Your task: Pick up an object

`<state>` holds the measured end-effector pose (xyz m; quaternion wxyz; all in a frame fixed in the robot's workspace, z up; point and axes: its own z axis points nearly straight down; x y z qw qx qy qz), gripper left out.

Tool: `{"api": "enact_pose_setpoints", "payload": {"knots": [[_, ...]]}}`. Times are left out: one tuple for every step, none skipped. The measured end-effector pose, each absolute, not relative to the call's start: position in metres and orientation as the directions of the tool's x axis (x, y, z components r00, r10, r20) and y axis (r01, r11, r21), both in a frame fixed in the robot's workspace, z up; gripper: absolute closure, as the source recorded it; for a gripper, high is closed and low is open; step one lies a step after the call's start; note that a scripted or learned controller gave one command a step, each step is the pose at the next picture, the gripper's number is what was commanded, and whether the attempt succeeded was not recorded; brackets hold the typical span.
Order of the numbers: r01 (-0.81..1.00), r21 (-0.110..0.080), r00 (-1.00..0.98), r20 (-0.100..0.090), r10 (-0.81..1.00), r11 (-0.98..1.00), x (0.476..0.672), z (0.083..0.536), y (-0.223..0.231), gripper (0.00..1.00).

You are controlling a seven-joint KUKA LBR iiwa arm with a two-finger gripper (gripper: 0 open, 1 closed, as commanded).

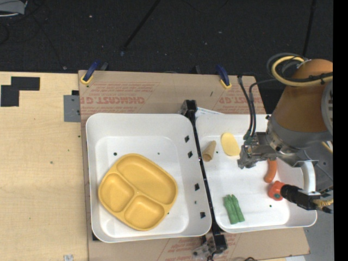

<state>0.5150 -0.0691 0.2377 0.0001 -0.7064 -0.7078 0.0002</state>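
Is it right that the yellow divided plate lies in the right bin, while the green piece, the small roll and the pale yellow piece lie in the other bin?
Not quite. The camera view shows the yellow divided plate in the left bin. The green piece, small roll and pale yellow piece lie in the other bin, the right one.

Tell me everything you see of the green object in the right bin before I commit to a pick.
The green object looks like a small bundle of bean-like pods, probably plastic, matte mid-green with lengthwise ridges. It lies flat on the floor of the right bin, near the front wall, its long axis running front to back with a slight tilt. Nothing touches it: the gripper is above it in the view, nearer the yellow piece.
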Motion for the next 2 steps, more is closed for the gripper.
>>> {"api": "enact_pose_setpoints", "payload": {"knots": [[1.000, -0.002, -0.004, 0.001, 1.000, 0.004, 0.517, 0.225, -0.014, 1.00], [1.000, 0.000, -0.004, 0.001, 1.000, 0.004, 0.520, 0.235, 0.037, 1.00]]}}
